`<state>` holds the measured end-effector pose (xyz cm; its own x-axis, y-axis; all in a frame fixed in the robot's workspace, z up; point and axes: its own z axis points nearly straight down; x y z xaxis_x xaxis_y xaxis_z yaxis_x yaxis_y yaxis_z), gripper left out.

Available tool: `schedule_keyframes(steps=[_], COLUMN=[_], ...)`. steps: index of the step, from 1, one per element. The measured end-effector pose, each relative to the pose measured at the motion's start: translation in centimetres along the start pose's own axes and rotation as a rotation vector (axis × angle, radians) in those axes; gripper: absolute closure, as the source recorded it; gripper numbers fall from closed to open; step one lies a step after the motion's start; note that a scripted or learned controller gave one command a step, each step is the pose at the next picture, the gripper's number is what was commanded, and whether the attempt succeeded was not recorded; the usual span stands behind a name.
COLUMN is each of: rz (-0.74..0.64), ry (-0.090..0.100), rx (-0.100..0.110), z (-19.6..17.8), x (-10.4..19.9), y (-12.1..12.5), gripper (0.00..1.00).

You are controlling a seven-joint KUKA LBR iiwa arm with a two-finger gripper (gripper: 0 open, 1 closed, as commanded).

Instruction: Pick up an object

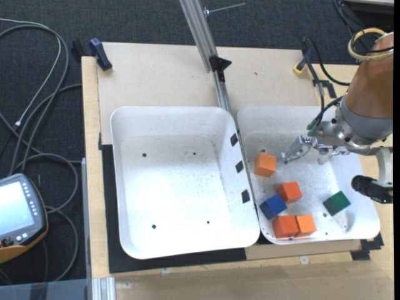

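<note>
Right bin (pixel 369 227) — orange cube (pixel 265 165) beside pincer (pixel 292 155)

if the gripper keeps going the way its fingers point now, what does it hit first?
Probably the upper orange cube. The gripper points toward the view's left and slightly down, and that cube lies just ahead of its tips. Height above the right bin is unclear from this view, so it might pass over.
</note>
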<state>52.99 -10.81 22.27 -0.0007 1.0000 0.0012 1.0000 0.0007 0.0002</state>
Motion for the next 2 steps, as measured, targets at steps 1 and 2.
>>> schedule_keyframes(steps=[1, 2], rz=[0.003, 0.0], ry=[0.002, 0.001], rx=[0.011, -0.001], z=[12.8, 11.3], x=[-2.8, -2.7], y=[-2.2, -1.8], gripper=[0.0, 1.0])
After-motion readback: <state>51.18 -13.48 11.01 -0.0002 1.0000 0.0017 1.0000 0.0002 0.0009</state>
